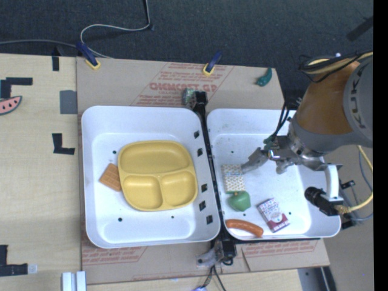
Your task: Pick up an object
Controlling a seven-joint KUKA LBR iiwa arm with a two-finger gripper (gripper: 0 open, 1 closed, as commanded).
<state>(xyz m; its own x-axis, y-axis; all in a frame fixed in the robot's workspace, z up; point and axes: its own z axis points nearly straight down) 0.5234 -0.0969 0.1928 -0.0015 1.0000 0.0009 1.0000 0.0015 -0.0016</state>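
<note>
We look down from one fixed camera above the bench point(36, 162) — at a slant, far enough to frame both bins point(91, 162) — with the arm point(330, 111) entering from the right.

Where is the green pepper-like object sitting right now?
The green object lies in the right bin, near its left wall, just below the patterned square pad and above the hot dog, with the red packet to its right.

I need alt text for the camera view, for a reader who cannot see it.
A grey robot arm's hand hovers in the right bin near a patterned square, a green object, a sausage and a red packet. The left bin holds a yellow tray.
</note>
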